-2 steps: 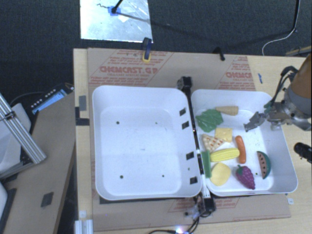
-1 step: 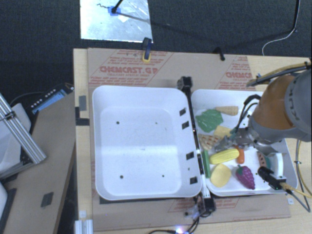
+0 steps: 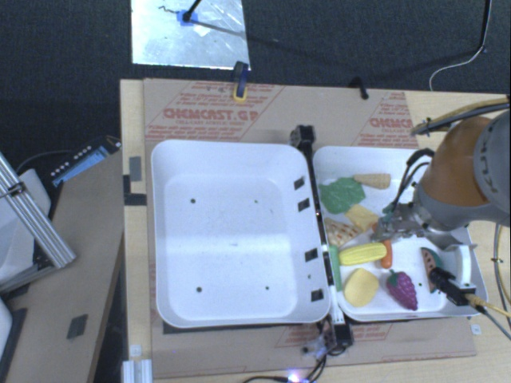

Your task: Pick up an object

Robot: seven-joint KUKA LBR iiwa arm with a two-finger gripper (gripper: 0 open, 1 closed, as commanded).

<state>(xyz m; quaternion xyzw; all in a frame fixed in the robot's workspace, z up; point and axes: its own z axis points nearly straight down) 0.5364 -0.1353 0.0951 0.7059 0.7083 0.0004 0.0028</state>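
Two white bins sit side by side on the bench. Nearest the bottom edge of the right bin (image 3: pixel 479 290) lie a purple bunch of grapes (image 3: pixel 403 289) and a yellow lemon-shaped toy (image 3: pixel 361 286), close to each other but apart. A slice of watermelon (image 3: pixel 432 259) lies just right of the grapes.

A bit farther back is a yellow corn cob (image 3: pixel 362 254), lying flat, with an orange carrot (image 3: pixel 387 254) touching its right end. Behind the corn is a tan waffle-like piece (image 3: pixel 341 231) and a pale yellow block (image 3: pixel 361 216). Farther still sits a green leafy toy (image 3: pixel 343 194), and beyond it a tan wedge (image 3: pixel 372 181) near the back wall of the bin.

The arm (image 3: pixel 463 174) comes in from the right, grey with an orange part. Its gripper (image 3: pixel 390 223) hangs low over the middle of the right bin, just above the carrot and next to the yellow block. It is too small and dark to see if it is grabbing anything.

The left bin (image 3: pixel 231 230) is big and white, with small dark dots on its floor.

Far back, a shiny square sheet (image 3: pixel 189 22) lies on the dark floor.
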